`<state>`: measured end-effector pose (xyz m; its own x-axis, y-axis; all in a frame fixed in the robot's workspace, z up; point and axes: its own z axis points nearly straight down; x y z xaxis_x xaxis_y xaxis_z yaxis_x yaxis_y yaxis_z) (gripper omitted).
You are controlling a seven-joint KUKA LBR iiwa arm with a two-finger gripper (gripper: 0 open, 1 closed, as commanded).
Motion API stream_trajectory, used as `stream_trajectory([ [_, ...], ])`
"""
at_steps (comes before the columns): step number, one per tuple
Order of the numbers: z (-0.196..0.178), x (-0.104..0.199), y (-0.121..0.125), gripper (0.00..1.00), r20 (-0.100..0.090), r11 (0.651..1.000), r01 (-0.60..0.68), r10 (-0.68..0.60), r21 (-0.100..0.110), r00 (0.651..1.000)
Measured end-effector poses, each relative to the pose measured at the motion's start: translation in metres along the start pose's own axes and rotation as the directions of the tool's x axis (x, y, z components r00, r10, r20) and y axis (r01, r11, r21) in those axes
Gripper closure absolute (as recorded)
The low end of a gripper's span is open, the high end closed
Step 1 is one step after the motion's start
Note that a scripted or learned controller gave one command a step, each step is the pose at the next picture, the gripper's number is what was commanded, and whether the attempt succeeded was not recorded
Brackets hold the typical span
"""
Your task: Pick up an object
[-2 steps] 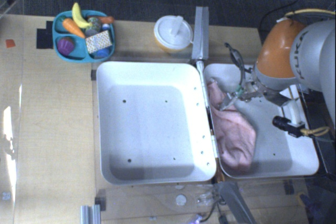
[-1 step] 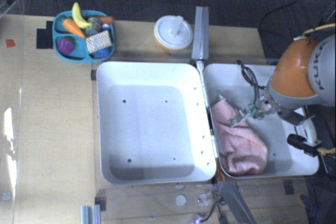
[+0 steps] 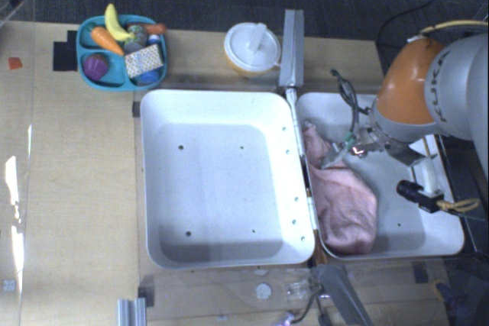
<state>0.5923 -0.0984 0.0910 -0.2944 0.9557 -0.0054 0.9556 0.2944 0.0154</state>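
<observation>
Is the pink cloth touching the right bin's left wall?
Touching. The camera view shows the pink cloth bunched right against the right bin's left wall, no gap visible.

The claw tips blur against the pink cloth.

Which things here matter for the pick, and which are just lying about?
In play: pink cloth, right bin, gripper.

Lying about: left bin, blue tray of toy food, yellow lidded cup.
</observation>
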Motion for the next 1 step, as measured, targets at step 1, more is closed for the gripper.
stream_trajectory([
  [1,-0.0012,-0.0301,-0.065,0.0,0.003,0.998,0.057,-0.057,0.0,0.998],
])
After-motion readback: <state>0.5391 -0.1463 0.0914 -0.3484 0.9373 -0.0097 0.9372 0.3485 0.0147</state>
